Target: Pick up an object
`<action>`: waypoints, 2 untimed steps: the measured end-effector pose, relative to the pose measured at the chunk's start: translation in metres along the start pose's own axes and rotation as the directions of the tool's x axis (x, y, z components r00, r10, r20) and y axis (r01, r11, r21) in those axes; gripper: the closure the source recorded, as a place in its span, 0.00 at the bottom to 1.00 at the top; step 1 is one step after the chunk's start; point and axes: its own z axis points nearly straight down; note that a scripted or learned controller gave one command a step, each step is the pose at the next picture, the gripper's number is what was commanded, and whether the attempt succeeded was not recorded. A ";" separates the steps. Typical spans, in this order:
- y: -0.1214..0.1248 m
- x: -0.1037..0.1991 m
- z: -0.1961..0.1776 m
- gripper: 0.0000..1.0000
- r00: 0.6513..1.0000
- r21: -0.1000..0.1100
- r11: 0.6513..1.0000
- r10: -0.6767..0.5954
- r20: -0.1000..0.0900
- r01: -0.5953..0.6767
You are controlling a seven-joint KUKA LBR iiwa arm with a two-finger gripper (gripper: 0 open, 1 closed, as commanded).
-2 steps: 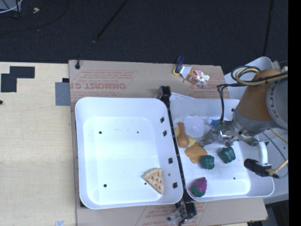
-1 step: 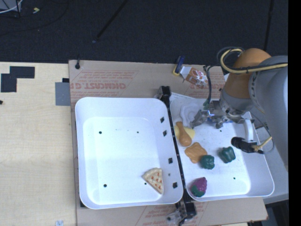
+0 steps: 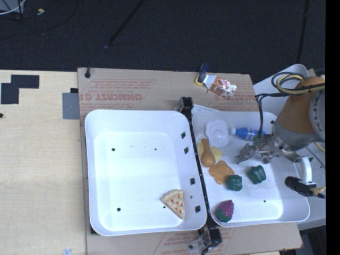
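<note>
My gripper (image 3: 248, 154) reaches in from the right and hangs low over the right bin (image 3: 276, 211), its metal fingers pointing left. Nothing shows between the fingers. Just below it lie two dark green pieces, one (image 3: 257, 173) to its lower right and one (image 3: 234, 183) further left. An orange piece (image 3: 221, 170) and a yellow piece (image 3: 208, 153) lie to the gripper's left. A clear plastic bottle with a blue cap (image 3: 226, 133) lies above it. A magenta berry-like piece (image 3: 224, 210) rests near the bin's front edge.
The left bin (image 3: 106, 142) holds a pizza slice toy (image 3: 175, 201) in its front right corner. A black divider clamp (image 3: 191, 158) runs between the bins. A small packet (image 3: 220, 85) and a blue-yellow clip (image 3: 201, 74) lie on the cardboard behind the bins.
</note>
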 end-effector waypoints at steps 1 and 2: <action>0.064 0.025 -0.001 0.00 1.000 -0.004 1.000 -0.008 -0.002 0.008; 0.060 -0.009 0.001 0.00 1.000 0.012 1.000 -0.006 -0.014 0.006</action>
